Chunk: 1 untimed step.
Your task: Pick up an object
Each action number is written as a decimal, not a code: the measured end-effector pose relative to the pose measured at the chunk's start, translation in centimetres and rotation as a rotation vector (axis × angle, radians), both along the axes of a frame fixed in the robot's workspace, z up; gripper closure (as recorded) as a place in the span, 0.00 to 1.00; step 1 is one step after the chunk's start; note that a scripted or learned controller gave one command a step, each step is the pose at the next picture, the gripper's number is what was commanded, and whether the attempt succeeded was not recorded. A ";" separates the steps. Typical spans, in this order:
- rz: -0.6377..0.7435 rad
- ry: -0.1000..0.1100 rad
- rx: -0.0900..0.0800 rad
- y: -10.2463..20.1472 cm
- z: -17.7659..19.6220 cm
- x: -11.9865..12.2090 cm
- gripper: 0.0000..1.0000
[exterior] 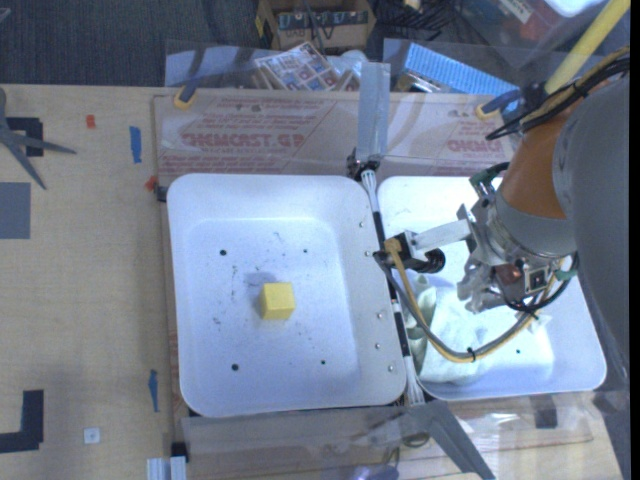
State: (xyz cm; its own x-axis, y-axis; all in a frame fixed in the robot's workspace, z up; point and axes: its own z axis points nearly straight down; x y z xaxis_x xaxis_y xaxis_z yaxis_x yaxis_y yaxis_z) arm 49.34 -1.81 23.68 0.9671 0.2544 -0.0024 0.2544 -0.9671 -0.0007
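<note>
A small yellow cube point(277, 300) lies near the middle of the left white bin point(200, 218). My arm, grey with an orange band point(535, 183), reaches in from the right and hangs over the right white bin point(575, 363). The gripper point(483, 293) points down into that bin, above some pale, whitish-green items point(455, 333) on its floor. The wrist and cables cover the fingertips, and whether anything sits between them is hidden. The cube is far to the gripper's left, in the other bin.
A metal divider bar point(375, 118) runs back from between the two bins. Yellow and black cables point(440, 348) loop from the wrist over the right bin's left side. Clutter and boxes stand beyond the bench's far edge.
</note>
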 end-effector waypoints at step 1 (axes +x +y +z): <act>-0.052 -0.001 0.000 -1.5 2.2 -1.4 1.00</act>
State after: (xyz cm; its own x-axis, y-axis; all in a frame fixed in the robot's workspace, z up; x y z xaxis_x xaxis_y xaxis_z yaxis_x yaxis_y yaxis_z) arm 47.97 -3.36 25.86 0.9790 0.2041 -0.0012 0.2041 -0.9790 -0.0006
